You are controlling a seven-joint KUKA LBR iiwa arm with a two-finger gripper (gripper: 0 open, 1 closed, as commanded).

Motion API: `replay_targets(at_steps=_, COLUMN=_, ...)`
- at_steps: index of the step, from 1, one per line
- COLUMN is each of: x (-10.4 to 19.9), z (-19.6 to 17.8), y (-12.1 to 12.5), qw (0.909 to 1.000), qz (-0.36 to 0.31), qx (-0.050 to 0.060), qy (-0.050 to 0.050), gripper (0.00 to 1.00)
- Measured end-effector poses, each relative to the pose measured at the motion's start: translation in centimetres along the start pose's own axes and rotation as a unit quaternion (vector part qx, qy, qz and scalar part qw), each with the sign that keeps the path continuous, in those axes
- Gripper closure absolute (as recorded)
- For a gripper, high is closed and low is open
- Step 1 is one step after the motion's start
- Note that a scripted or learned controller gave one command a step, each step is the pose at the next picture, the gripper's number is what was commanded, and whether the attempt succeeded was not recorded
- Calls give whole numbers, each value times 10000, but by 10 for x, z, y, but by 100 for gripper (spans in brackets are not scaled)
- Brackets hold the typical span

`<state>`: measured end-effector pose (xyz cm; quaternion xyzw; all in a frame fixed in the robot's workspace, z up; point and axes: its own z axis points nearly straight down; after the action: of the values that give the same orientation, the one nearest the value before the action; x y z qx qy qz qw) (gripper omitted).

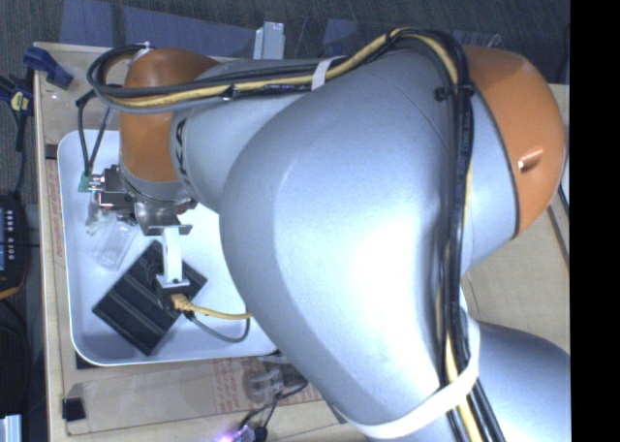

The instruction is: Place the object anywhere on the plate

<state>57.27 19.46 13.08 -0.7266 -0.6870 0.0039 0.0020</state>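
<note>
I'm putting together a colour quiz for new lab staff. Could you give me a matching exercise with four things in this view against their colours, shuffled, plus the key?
Things:
1. bin
2. band above the wrist
3. arm shell
4. bench

Colours:
a. orange
b. pale wood
c. white
d. grey

Pairs: 1-c; 2-a; 3-d; 4-b

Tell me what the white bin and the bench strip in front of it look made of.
White bin: probably moulded plastic, smooth and slightly glossy, judging by its rounded corners and soft sheen; coated metal cannot be ruled out. Bench: looks like bare wood or plywood, matte, by its tan tone and dull face; grain too blurred to confirm.
</note>
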Motion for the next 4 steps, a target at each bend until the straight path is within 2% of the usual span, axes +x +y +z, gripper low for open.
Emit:
replay_targets(at_steps=1, x=23, z=-41, y=13, qw=9991, qz=-417, qx=-19, qy=8, gripper=0)
replay_targets(at_steps=2, x=18, z=41, y=72, qw=9987, qz=-501, qx=-7, qy=-37, gripper=0)
replay_targets(at_steps=3, x=15, z=36, y=-9, qw=10000, qz=96, qx=-8, qy=-5, gripper=0)
replay_targets(at_steps=4, x=23, z=40, y=5, qw=9845, qz=1756, qx=-15, qy=13, gripper=0)
